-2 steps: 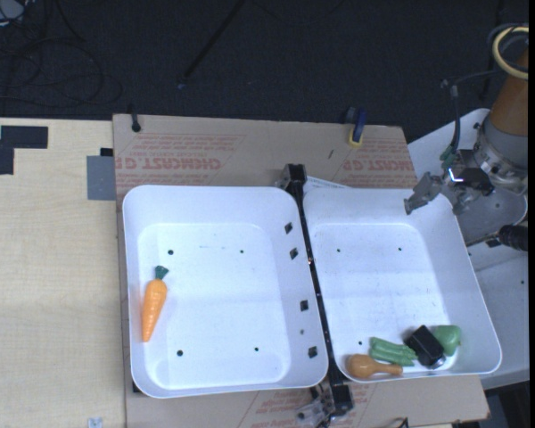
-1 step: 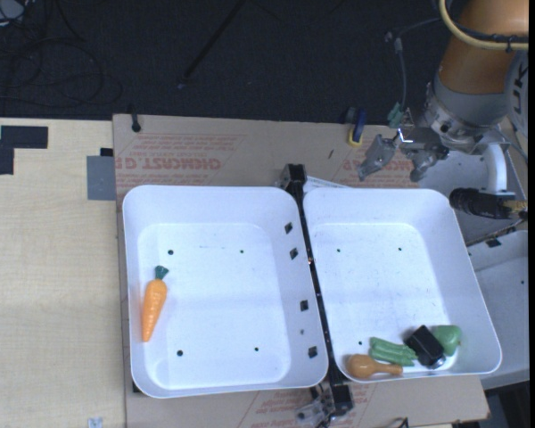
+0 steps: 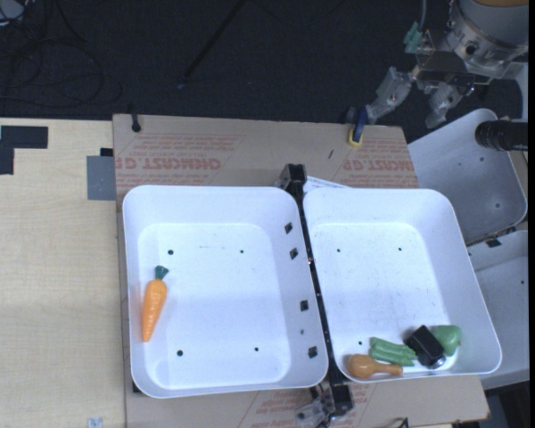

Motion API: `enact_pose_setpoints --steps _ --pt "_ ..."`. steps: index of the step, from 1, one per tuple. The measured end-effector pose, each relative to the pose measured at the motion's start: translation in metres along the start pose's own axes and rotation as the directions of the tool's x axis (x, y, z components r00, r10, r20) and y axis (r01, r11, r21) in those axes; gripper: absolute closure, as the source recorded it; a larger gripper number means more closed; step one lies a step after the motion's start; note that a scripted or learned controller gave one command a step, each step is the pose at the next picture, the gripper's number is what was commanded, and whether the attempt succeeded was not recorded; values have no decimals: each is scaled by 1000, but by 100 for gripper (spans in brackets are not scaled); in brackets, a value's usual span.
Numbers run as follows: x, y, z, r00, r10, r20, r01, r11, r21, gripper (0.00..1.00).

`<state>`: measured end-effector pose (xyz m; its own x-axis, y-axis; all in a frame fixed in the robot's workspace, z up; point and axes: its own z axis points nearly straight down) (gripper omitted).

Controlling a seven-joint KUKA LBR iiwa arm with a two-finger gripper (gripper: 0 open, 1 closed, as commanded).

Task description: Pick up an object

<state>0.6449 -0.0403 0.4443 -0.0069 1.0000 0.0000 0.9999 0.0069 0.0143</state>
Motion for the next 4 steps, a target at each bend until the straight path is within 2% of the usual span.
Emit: enact_pose_setpoints --steps 1,3,4 --pt "-2 -1 1 1000 1 2 -1 1000 19 100" --pt "119 0 -26 1000 1 -1 -1 1000 16 100" --pt "208 1 -67 1000 -2 -3 2 1000 13 100"
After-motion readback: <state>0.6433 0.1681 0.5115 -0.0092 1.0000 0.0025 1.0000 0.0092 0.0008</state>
